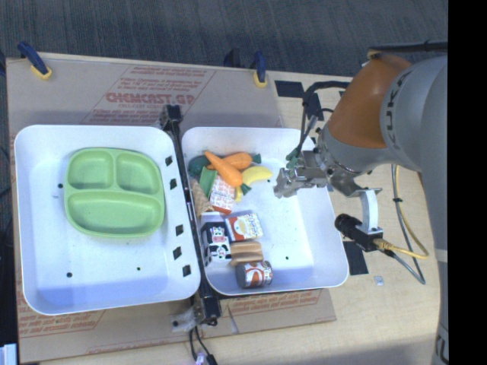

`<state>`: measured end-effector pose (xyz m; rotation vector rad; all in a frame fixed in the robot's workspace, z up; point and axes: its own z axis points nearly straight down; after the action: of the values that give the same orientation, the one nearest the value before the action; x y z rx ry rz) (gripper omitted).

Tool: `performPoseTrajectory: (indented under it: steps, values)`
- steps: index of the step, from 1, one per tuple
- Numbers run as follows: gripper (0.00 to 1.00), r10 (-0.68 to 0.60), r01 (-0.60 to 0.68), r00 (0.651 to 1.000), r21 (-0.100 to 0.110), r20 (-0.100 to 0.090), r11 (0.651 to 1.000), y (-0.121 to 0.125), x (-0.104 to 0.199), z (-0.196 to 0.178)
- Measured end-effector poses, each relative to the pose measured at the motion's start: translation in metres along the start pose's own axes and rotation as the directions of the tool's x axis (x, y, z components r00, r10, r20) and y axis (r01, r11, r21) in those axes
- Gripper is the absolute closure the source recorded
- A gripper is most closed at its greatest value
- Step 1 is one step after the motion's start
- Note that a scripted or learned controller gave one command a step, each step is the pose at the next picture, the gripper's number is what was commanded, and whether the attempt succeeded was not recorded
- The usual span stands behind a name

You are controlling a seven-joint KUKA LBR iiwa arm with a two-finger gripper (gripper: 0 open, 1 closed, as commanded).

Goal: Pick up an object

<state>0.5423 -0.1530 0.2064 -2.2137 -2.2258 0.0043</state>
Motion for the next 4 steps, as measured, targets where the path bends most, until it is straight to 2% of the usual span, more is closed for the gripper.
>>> performPoseTrajectory:
  steps: [1, 2, 3, 4]
  values:
    - [0.0, 0.0, 0.0, 1.0, -0.001, 0.0, 1.0, 0.0, 0.0, 0.0]
    - [0.0, -0.001, 0.001, 1.0, -0.001, 0.0, 1.0, -0.049, -0.035, 0.023]
    - [0.0, -0.002, 0.002, 1.0, -0.005, 0.0, 1.0, -0.009, -0.004, 0.106]
    - [0.0, 0.0, 0.0, 1.0, -0.014, 0.003, 1.0, -0.062, 0.035, 0.111]
